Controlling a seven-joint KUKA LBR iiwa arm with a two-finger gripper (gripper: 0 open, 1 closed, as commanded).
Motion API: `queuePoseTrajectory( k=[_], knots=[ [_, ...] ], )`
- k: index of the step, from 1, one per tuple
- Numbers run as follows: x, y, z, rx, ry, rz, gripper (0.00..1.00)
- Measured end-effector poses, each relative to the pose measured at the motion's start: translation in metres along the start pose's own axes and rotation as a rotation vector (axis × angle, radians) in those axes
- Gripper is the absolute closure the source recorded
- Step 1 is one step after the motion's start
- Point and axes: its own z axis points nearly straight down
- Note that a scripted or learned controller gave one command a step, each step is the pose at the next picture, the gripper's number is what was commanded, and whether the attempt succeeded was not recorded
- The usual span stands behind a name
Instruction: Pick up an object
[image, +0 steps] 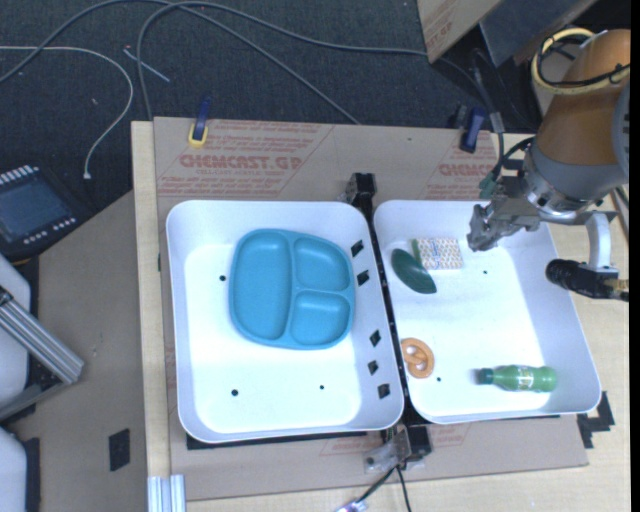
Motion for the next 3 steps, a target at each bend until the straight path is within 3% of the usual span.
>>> queuePoseTrajectory(
  k=[3],
  knots=[
    [0.155,0.031,0.013,0.001,0.001,0.001,1.00]
  ],
)
